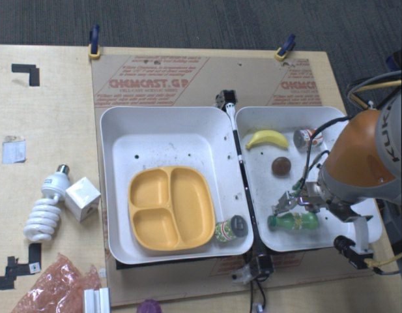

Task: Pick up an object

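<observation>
Around the claw (287,204), its grip state unclear: green bottle (293,222) just below, brown ball (281,166), banana (266,139) beyond.

Two white bins (116,175) sat on a tan bench. The left bin held a yellow divided tray (171,207). The right bin held a yellow banana (266,139), a dark brown ball (281,166) and a green bottle (293,222). The grey arm (357,168) wore an orange band.
</observation>
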{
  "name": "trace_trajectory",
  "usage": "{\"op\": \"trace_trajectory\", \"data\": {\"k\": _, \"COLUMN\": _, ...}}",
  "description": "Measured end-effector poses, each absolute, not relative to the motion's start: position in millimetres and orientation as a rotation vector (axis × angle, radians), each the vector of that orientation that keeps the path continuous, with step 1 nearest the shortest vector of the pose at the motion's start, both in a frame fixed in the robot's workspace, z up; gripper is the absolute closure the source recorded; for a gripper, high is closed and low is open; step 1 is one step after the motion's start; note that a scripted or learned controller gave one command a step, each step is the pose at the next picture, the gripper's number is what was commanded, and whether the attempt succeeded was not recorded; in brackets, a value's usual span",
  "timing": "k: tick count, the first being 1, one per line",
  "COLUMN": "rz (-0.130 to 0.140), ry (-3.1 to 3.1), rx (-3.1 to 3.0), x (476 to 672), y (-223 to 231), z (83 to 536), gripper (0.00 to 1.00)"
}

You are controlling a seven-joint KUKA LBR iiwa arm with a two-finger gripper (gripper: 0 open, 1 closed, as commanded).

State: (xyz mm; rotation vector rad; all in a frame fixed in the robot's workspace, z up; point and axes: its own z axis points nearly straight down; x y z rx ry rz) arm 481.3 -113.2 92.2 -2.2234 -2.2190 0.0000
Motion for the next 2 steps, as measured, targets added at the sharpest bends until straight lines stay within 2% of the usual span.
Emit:
{"op": "trace_trajectory", "data": {"k": 1, "rz": -0.003, "ry": -2.219, "rx": -2.227, "x": 482.8, "y": -113.7, "z": 102.1, "gripper": 1.0}}
{"op": "trace_trajectory", "data": {"k": 2, "rz": -0.003, "ry": -2.219, "rx": -2.227, "x": 482.8, "y": -113.7, "z": 102.1, "gripper": 0.0}}
